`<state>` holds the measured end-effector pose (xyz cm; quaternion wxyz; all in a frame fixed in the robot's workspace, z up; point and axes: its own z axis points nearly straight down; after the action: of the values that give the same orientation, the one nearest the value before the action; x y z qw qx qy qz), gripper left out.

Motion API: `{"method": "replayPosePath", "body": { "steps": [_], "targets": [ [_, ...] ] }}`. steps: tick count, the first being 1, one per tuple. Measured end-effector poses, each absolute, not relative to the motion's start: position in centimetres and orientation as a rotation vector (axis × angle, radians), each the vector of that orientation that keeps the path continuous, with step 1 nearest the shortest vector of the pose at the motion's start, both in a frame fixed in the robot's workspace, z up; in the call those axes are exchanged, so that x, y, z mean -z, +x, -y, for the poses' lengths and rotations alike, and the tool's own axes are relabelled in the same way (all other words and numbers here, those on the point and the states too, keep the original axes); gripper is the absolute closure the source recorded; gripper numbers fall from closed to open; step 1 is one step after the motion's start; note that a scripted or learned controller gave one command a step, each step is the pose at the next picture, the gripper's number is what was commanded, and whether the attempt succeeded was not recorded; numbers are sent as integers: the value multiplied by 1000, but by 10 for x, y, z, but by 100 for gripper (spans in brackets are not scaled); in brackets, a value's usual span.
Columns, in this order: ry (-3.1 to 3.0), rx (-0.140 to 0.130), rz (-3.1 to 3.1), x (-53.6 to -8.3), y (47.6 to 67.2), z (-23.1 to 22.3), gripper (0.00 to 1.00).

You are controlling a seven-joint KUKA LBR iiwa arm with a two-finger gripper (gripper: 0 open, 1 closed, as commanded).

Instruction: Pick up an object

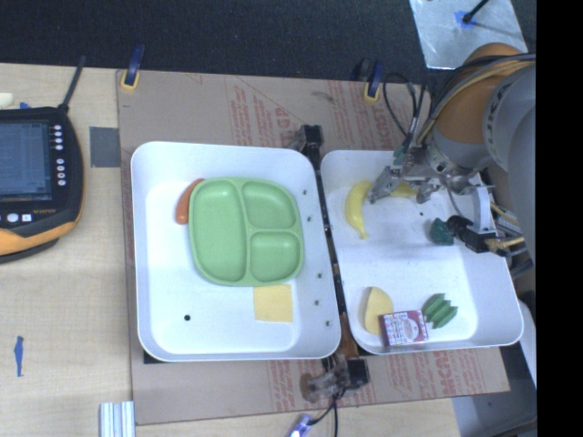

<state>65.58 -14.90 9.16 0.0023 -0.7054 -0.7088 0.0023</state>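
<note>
Gripper (398, 187) beside banana (356, 209); green piece (442, 232) near

Most of the orange thing (184, 204) is hidden under the left edge of the green plate (246, 230), so only a thin curved bit peeks out, and what it is cannot be told. Far to the left of the green plate, the screen box (35, 182) (black and orange) is cut off by the picture's edge. Well to the right of the green plate, the gripper (401, 182) is a jumble of metal and wires above the top of the banana (356, 209), too small and messy to tell how it stands. The big grey arm (496, 126) behind it runs off the right side. The print on the small red box (404, 328), right of and below the plate, is too tiny to read.
</note>
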Motion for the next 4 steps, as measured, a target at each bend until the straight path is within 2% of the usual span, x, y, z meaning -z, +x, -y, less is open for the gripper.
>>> {"method": "replayPosePath", "body": {
  "steps": [1, 2, 3, 4],
  "targets": [
    [-2219, -2, 2223, -92, 656, 198, 0],
    [-2215, -5, 2224, -102, 596, 212, 0],
    [-2213, -8, 2226, -112, 596, 213, 100],
    [-2216, -1, 2225, -173, 618, 171, 100]
  ]
}}
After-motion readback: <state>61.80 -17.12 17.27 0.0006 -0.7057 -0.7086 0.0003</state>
